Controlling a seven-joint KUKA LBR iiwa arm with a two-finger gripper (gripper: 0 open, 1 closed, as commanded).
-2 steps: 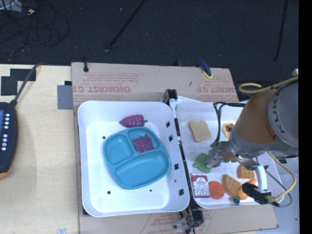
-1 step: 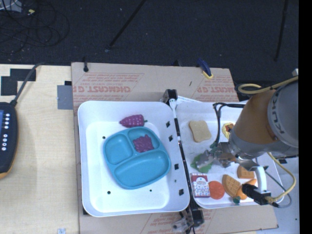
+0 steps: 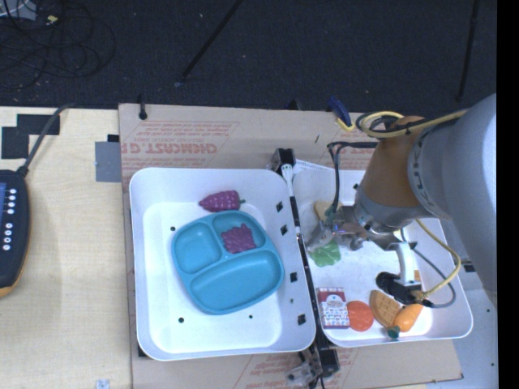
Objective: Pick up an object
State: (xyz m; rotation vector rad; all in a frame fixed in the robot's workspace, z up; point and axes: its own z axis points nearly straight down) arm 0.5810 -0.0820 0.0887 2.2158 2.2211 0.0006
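Note:
My gripper (image 3: 334, 232) reaches down into the left part of the right bin (image 3: 454, 318), under the grey arm with its orange band. A pale green object (image 3: 326, 255) lies just below and in front of it, close to the bin's left wall. I see nothing clearly held. Along the front of this bin lie a small red box (image 3: 333, 307), a red-orange ball (image 3: 359, 315), a brown bread-like piece (image 3: 384, 305) and an orange carrot (image 3: 409, 316).
The left bin (image 3: 154, 298) holds a blue divided plate (image 3: 231, 282) with a purple grape bunch (image 3: 238, 237) in its upper right compartment. A second purple bunch (image 3: 220, 200) lies behind the plate. A divider (image 3: 293, 241) separates the bins.

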